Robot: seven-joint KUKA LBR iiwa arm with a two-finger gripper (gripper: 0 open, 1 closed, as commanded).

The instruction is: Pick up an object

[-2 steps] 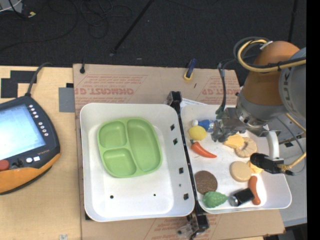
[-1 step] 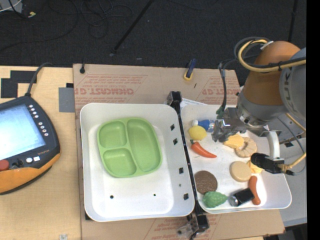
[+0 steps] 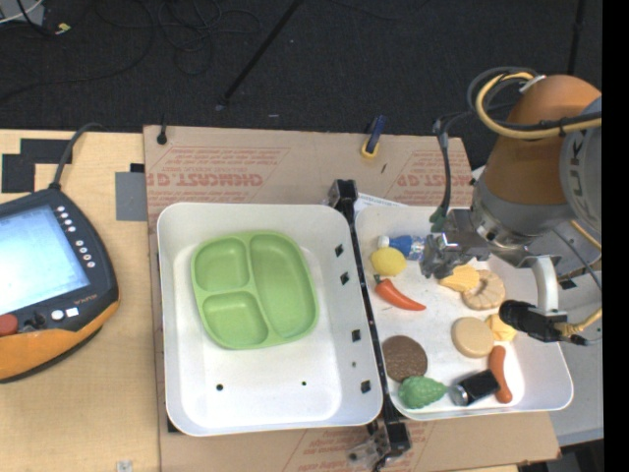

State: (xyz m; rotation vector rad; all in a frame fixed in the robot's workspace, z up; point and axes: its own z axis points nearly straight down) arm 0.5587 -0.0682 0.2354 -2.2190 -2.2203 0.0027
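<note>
Camera view: jaws (image 3: 439, 256) low in right bin (image 3: 560, 386), yellow wedge (image 3: 460, 281) just beside; jaw gap unreadable.

Even overhead light, white bins (image 3: 187, 264) bright without glare, soft short shadows, slightly grainy, dark background

Dark floor (image 3: 147, 47) strewn with cables (image 3: 167, 18), cardboard-covered bench (image 3: 256, 165)

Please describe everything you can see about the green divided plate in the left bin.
The green divided plate is light green and looks like smooth plastic. It has rounded corners and three compartments: two side by side at the far end and one at the near end. It lies flat, right side up and slightly turned, on the floor of the left bin, in its far half.
</note>
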